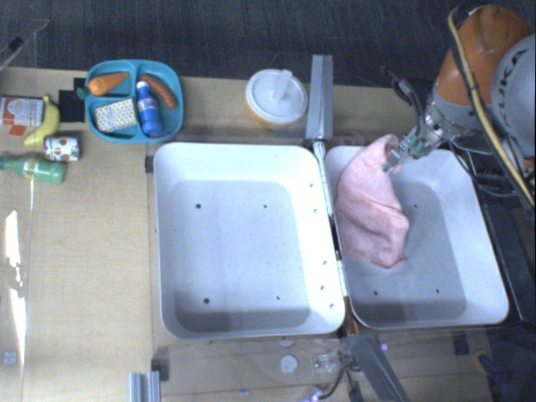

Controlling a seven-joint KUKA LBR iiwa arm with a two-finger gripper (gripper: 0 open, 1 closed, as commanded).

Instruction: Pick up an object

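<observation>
A: Arm position?
B: The grey arm with the orange band is seen coming in from the right, above the far edge of the right bin. The gripper is placed at the top corner of the pink cloth.

A: Fingers?
B: The fingers are seen closed together on the cloth's upper corner, which is drawn up to a point at the tips. A pinch on the pink cloth is marked.

A: Where is the cloth logged?
B: In the right bin, along its left side, draped from the far left corner down toward the middle. Its lower bulk is rested on the bin floor; the upper end is raised toward the gripper.

A: Left bin?
B: The left bin is noted just beside the right bin, a metal bar seen at the far end of the seam.

A: Anything off the bins?
B: A blue divided tray with toy food is noted far left on the bench, a white lidded cup behind the left bin, and a banana, a small can and a green bottle near the left edge.
</observation>
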